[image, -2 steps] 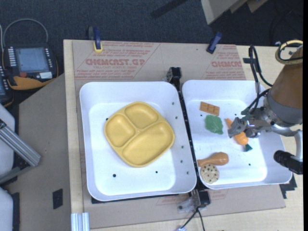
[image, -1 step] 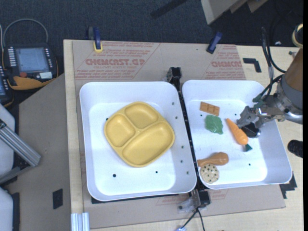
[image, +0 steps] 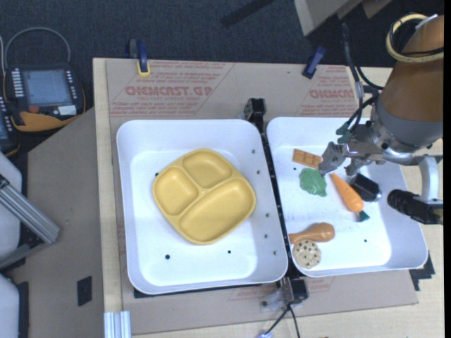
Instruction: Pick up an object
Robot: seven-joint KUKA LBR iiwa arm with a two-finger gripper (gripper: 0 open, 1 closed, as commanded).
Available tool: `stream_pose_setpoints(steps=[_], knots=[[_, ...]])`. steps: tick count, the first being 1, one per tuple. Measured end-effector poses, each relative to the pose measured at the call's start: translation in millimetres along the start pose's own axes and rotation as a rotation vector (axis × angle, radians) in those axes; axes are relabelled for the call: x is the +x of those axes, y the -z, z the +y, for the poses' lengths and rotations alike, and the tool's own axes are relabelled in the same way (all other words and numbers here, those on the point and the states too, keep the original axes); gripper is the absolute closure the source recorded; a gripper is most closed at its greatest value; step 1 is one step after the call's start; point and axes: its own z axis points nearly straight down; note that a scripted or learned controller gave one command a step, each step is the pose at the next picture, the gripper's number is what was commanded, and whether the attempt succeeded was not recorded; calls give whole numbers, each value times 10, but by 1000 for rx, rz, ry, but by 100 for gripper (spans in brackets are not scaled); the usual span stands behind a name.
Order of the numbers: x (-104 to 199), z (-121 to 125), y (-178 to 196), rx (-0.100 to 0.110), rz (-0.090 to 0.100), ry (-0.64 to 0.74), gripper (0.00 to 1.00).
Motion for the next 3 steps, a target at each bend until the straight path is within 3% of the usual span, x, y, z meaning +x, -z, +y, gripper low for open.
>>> stream_pose_setpoints(steps=[3], knots=[[1479, 784, -231, -1, 1, 0, 100]])
